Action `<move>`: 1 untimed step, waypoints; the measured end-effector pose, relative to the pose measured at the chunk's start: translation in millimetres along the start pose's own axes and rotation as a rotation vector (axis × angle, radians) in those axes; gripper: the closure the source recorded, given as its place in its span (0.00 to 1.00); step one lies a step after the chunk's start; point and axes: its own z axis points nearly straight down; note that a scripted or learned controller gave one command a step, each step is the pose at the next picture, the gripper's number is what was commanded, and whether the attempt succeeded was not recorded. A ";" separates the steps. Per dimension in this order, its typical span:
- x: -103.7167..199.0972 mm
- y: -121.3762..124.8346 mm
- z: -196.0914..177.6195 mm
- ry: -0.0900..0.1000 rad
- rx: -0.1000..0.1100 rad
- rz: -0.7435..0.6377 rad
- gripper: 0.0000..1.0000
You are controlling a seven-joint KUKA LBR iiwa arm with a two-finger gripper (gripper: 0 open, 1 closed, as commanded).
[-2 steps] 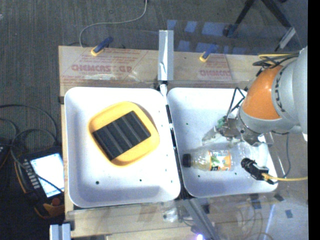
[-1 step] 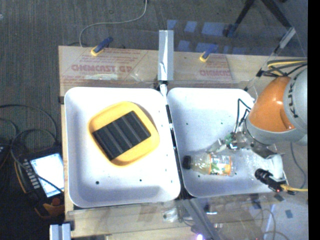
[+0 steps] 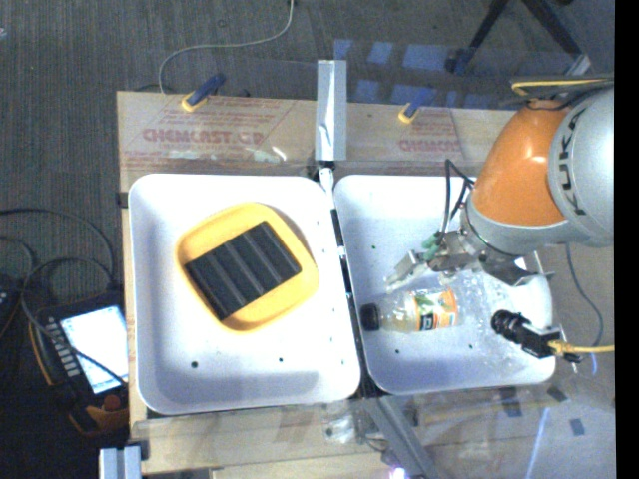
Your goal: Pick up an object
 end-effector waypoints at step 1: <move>-55.9 13.5 92.0 -0.006 -0.015 -0.002 0.00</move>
